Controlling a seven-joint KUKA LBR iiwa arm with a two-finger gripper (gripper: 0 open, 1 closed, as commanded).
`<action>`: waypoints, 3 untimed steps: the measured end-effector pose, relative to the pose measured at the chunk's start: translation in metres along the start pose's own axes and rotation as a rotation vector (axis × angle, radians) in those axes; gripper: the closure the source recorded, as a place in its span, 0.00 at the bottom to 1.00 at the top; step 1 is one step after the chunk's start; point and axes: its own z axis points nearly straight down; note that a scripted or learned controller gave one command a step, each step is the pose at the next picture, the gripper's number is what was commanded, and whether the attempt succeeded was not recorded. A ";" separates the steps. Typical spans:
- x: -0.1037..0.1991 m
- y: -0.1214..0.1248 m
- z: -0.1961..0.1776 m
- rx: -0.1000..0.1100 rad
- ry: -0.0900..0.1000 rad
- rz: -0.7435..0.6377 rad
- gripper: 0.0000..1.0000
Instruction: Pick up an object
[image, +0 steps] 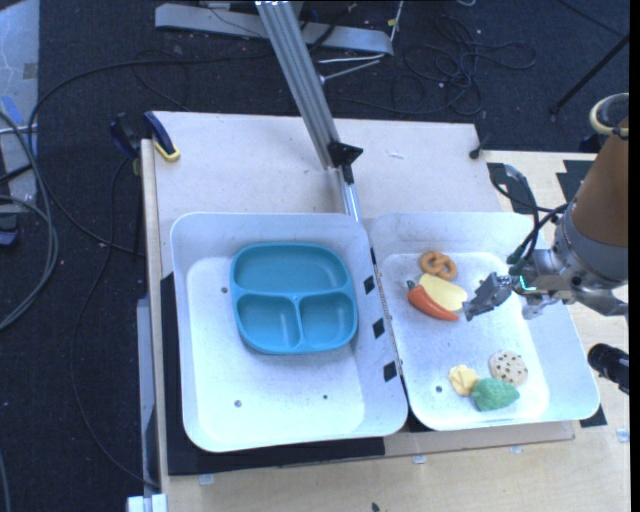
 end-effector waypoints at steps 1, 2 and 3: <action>0.000 0.000 0.000 0.000 0.000 0.000 0.00; 0.000 -0.007 0.046 0.004 0.001 0.003 0.00; 0.007 -0.006 0.092 0.005 0.001 0.002 0.00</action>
